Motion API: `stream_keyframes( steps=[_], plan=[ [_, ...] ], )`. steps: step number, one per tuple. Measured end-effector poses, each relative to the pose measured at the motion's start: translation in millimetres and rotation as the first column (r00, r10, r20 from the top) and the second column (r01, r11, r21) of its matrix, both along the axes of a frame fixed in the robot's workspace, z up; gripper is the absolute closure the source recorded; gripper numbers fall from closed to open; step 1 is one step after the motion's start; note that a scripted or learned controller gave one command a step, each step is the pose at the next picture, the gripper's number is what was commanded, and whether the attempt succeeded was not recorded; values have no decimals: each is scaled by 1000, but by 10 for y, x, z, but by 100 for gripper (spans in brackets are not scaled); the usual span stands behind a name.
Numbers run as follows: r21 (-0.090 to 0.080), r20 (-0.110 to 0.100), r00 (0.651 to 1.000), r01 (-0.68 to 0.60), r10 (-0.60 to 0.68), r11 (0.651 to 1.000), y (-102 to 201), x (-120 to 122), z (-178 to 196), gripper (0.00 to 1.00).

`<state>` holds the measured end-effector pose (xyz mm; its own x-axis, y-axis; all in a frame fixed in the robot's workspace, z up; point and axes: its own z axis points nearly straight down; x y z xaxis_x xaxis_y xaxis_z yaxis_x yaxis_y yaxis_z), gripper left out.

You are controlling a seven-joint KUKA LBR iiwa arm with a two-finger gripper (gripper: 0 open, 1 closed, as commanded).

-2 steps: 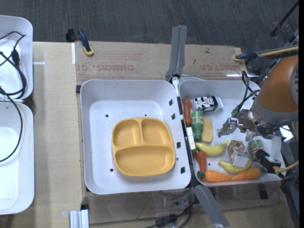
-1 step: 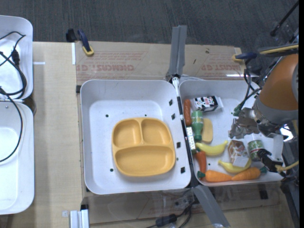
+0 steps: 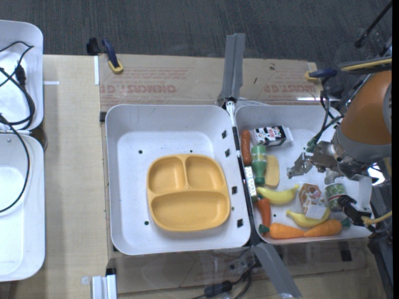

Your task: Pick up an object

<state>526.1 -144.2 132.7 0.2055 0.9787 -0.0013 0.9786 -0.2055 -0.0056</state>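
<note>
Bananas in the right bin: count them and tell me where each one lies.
2. One banana lies mid-bin, just right of the green bottle. The other banana lies nearer the front, just above the big carrot. More could be hidden under the arm.

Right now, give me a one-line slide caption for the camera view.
Gripper hovers over toy food in the right bin; yellow tray sits in the left bin.

Dark grey carpet floor [image 3: 187,11] across top of frame. Light wooden bench [image 3: 68,167] below it, flattened cardboard sheet [image 3: 187,80] lying on top. White table [image 3: 19,154] with black cables [image 3: 15,92] at left edge.
</note>
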Motion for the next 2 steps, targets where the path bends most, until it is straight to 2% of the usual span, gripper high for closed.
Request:
stream_keyframes(
  steps=[1, 2],
  plan=[
    [3, 22, 999, -24, 24, 1000, -123, -397, -336, 0],
    [-1, 20, 1000, -19, 19, 1000, -147, -403, -261, 100]
  ],
)
